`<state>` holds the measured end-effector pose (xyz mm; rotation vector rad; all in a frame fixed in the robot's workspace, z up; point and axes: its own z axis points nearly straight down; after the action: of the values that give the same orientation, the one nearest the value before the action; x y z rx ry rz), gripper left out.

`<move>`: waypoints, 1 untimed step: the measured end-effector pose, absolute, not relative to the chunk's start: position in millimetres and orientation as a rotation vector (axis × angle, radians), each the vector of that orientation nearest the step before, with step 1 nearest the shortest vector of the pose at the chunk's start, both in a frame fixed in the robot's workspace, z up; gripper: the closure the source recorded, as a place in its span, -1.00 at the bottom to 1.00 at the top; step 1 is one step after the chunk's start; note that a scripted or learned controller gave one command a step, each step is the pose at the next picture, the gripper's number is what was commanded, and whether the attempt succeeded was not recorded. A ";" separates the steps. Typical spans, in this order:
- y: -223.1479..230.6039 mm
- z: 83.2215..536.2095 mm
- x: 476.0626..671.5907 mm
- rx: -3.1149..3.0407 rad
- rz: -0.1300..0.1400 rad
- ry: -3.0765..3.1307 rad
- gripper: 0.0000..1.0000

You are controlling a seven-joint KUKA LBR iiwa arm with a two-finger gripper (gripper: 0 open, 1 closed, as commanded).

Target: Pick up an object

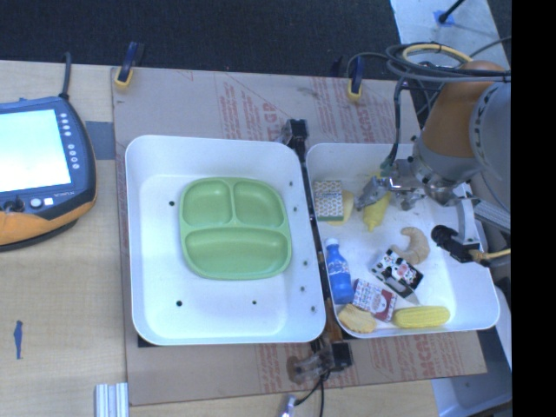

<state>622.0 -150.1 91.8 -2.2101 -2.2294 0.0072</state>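
Note:
My gripper (389,193) is low over the back of the right bin (469,295), and its two fingers stand apart, so it is open. A small yellow piece (373,214) lies just under and in front of the left finger (371,189); I see nothing clamped between the fingers. Around it lie a checkered sponge-like block (328,200), a tan curved piece (415,244), a blue bottle (337,272), a black-and-white patterned item (398,273), a small red-and-white box (374,300), a corn cob (421,317) and a tan cookie-like disc (356,320).
The left bin (156,302) holds a green divided plate (234,228). A teach pendant (39,168) lies on the bench at far left. Black cables (426,59) loop over the arm at the upper right. Clamps (296,132) join the bins.

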 end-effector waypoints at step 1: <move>-140.5 91.6 614.2 -2.209 0.009 -2.229 -1.00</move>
<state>614.2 -140.5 91.6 -2.2087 -2.2286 0.0091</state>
